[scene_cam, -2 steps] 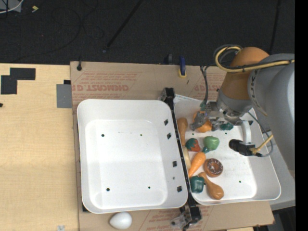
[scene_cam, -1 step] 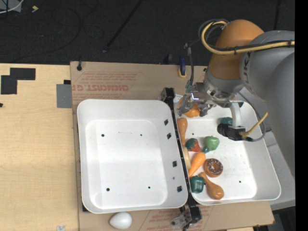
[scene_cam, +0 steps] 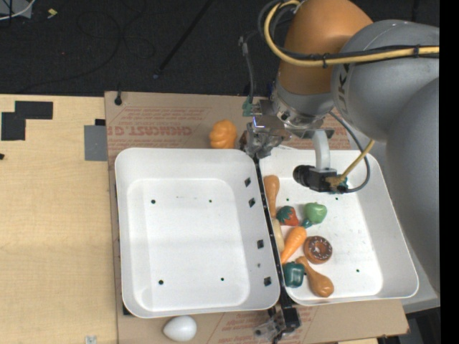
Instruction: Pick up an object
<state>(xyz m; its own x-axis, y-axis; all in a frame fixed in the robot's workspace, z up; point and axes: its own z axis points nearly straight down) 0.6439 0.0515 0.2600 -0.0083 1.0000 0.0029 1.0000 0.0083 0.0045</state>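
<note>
Toy foods (scene_cam: 301, 239) lying clustered along left wall of right bin (scene_cam: 387, 264): carrot (scene_cam: 292, 242), donut (scene_cam: 318, 249), green pepper (scene_cam: 315, 211). We are judging them light, stiff, slick plastic; carrot's narrow middle looking best for hold. Claw (scene_cam: 259, 140) hovering over bins' far rim, beside orange pumpkin (scene_cam: 224, 134) on desk (scene_cam: 50, 213); whether parted or closed, we cannot tell.

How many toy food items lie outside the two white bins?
2. An orange pumpkin-like toy sits on the cardboard behind the left bin, near the gripper. A white egg lies in front of that bin. Others may be hidden under the arm.
</note>
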